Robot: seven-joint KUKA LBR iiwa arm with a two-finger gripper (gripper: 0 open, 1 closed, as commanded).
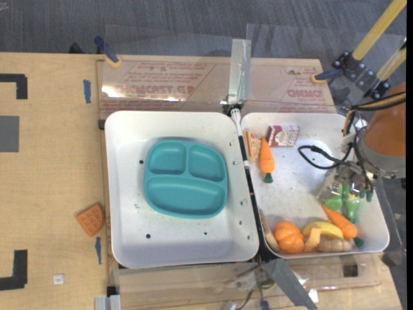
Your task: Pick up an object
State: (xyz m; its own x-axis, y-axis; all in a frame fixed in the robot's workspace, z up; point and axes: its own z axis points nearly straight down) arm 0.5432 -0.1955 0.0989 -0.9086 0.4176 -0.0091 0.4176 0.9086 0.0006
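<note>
Wooden bench [51,173] carries two white bins; the left bin [122,173] holds a teal divided plate [186,177], with bare floor around it. The right bin [290,173] is crowded low: gripper [345,189] poised above a carrot [340,219], grip unclear. A second carrot [266,159] lies by the divider.

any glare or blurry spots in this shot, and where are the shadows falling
Camera view: glare streaks the clear panel behind the bins; the gripper over the right bin looks smeared and hard to resolve; the teal plate in the left bin is sharp, with a soft shadow along its lower edge; lighting is otherwise even.
</note>
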